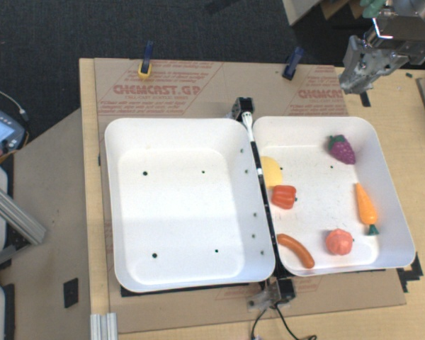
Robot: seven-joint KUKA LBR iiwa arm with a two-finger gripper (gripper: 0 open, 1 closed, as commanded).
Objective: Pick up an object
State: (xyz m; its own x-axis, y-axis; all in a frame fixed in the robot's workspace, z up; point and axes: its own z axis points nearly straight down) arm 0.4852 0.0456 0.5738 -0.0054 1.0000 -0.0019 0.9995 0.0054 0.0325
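gripper above right bin, grip state unclear, five toy foods, possibly a sixth

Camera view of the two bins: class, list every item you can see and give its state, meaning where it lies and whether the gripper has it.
gripper: raised above the right bin's far edge, nothing seen in it
grapes: lying loose, far right
carrot: lying loose, right side
sausage: lying loose, near edge
red pepper: lying beside the yellow item
yellow item: resting against the divider
pink fruit: resting near the front
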